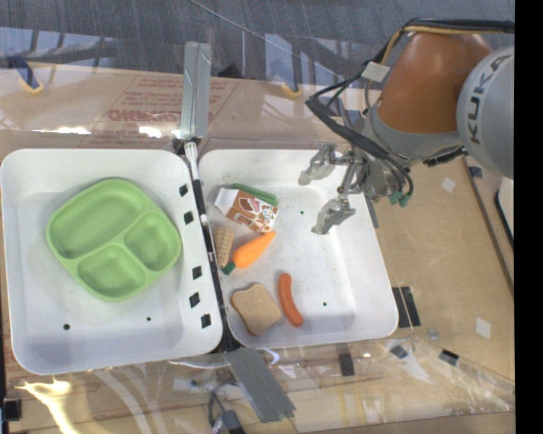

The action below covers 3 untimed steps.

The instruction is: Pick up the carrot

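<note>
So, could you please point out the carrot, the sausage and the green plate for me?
carrot (252, 250), camera view, middle of its orange body.
sausage (290, 299), camera view, middle of its length.
green plate (114, 238), camera view, ridge where its three compartments meet.

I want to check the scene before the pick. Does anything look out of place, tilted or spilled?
Nothing stands out. The carrot, box, cone, bread and sausage lie loose in the right bin, none spilled over its rim. The green plate lies flat in the left bin. The gripper hangs above the right bin.
</note>
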Motion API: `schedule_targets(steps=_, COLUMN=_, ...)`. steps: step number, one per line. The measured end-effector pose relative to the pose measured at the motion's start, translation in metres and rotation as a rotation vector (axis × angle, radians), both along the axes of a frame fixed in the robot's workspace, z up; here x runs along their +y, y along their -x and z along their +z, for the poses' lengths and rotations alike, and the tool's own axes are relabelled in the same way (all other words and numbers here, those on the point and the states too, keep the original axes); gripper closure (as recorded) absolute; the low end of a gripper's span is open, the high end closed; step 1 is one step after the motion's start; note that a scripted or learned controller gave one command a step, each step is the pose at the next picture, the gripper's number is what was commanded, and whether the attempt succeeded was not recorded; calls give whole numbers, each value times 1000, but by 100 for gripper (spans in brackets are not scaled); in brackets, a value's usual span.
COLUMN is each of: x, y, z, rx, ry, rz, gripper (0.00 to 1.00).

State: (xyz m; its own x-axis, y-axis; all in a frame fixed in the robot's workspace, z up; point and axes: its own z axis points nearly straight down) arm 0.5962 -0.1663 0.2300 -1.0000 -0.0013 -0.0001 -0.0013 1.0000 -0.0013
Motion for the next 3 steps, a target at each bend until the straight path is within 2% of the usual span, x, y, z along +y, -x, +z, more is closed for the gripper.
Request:
schedule_targets(steps=1, x=26, y=-7, z=-108, rx=-19, ry=5, rz=197, gripper=0)
schedule_targets(steps=2, x=60, y=-19, z=-120, rx=-32, ry=14, rz=129, gripper=0)
schedule_targets(steps=3, x=62, y=-25, z=-101, rx=-51, ry=16, rz=137, gripper=100)
